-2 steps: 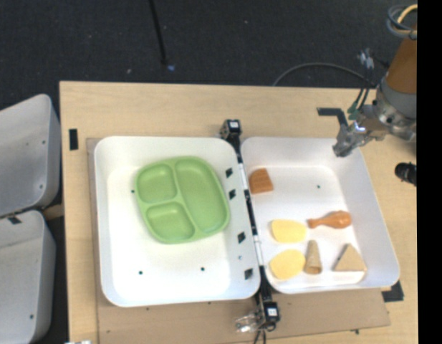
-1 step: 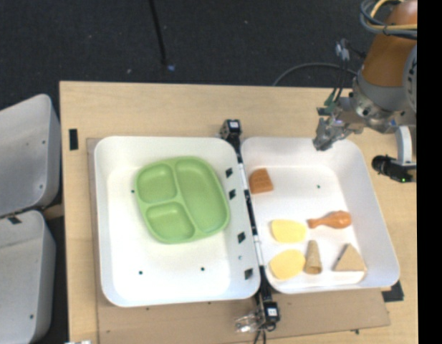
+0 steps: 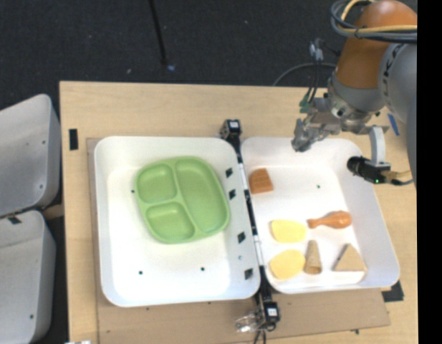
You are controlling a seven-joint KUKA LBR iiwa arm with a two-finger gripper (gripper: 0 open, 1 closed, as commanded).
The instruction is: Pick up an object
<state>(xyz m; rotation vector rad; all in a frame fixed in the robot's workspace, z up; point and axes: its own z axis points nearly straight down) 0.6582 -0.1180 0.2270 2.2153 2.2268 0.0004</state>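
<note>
You see the end effector (image 3: pixel 304 139) above the far edge of the right bin (image 3: pixel 328 167); I cannot tell its state. The brown block (image 3: pixel 261 181) lies by the divider; the drumstick (image 3: pixel 330 221) and yellow pieces (image 3: pixel 287 230) lie nearer.

Grey arm w/ orange band, reaching in from right, hand (image 3: pixel 304 140) pointed down, nothing between fingers.

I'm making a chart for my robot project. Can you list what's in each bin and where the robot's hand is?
left bin: green divided plate
right bin: brown block, two yellow pieces, orange drumstick, cone, tan wedge
gripper: above the right bin's far edge, nothing seen held
arm: reaching in from the right
</note>
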